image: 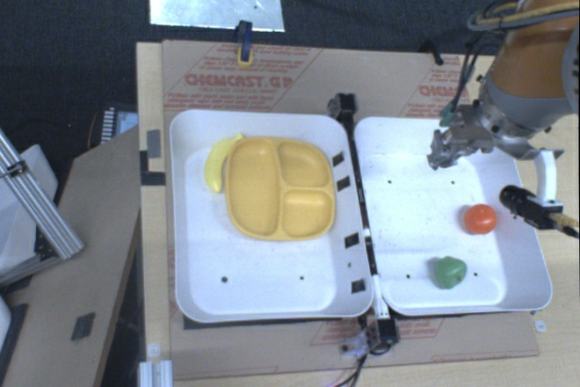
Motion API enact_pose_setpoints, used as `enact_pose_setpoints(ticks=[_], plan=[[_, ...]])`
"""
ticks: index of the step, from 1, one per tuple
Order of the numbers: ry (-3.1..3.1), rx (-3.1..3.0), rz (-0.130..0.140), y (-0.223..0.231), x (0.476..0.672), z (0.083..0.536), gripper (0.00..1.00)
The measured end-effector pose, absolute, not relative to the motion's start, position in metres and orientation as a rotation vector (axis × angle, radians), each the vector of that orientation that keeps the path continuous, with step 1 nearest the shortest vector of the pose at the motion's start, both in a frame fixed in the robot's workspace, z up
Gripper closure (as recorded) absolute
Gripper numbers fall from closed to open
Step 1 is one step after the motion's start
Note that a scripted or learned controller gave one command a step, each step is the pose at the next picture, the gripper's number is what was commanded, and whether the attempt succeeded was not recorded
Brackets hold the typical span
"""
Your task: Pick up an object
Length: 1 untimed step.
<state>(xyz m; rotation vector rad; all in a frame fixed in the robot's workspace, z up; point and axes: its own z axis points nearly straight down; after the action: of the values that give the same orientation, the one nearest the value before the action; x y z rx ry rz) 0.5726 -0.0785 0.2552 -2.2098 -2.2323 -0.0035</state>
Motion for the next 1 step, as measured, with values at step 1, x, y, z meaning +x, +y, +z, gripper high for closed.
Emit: enact_pose_setpoints(ticks=[1], plan=[[-2.232, -2.209, -0.004, -0.0211, 0.5544, 0.2555, 1.00]])
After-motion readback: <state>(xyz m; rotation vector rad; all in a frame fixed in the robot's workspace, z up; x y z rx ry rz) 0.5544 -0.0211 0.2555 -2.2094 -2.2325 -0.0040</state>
